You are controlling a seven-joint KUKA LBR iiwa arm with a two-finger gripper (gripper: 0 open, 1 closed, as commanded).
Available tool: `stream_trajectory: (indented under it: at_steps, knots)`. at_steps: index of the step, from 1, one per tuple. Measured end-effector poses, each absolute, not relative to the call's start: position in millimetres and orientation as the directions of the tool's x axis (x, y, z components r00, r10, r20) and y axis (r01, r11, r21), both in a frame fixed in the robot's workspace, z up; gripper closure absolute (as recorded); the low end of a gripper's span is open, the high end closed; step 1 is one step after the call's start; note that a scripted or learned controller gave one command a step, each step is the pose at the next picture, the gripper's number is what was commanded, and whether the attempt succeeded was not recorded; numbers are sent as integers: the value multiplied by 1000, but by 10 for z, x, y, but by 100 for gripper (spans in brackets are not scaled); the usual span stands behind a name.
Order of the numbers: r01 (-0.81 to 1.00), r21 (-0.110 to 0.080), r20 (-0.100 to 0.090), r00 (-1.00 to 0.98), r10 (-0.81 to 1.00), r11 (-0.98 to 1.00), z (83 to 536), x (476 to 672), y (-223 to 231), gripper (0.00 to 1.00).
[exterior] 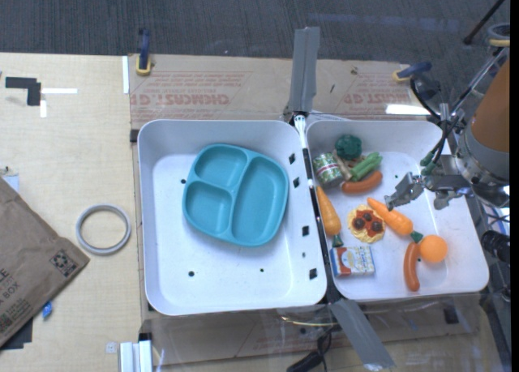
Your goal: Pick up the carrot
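We see the gripper hovering with fingers apart, clamping nothing. The carrot lies just below it

Two white bins, one blue plate, two carrots, two sausages, one orange, one can.

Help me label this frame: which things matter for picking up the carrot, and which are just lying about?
Job: carrot; claw.

Lying about: second carrot, blue tray, sausages, orange, broccoli, can, pizza, small carton, tape roll.
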State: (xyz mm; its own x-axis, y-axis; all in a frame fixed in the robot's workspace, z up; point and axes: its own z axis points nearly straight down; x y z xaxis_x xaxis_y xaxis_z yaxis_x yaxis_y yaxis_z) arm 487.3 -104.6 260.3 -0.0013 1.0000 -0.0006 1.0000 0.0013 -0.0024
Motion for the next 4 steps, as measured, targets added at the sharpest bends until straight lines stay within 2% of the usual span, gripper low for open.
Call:
stream_trajectory:
  at_steps: [1,2,3,4]
  knots:
    - [998,-3,0,-65,998,65,1593,5240,-1421,0]
    - [994,6,-2,-112,994,112,955,5437,-1690,0]
    - [994,7,-1,-109,994,109,1044,5444,-1688,100]
    - [995,-3,-2,96,995,-96,2214,5358,-1050,100]
